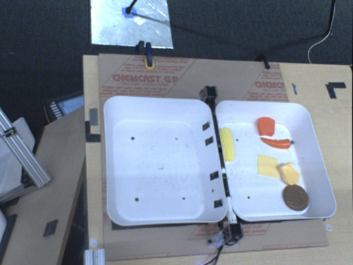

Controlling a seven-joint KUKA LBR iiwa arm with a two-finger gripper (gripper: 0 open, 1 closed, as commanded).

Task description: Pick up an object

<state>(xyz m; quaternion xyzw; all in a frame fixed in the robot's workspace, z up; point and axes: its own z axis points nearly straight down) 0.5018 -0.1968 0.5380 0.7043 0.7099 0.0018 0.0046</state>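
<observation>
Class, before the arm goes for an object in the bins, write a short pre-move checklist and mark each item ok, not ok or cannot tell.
1. Objects present in the right bin: ok, six lie there.
2. Corn free to grasp: not ok, it lies against the bin's left wall.
3. Orange block apart from the chili: ok, narrow gap.
4. Cheese slice apart from the yellow chunk: not ok, touching.
5. Brown disc clear of the wall: cannot tell.
</observation>
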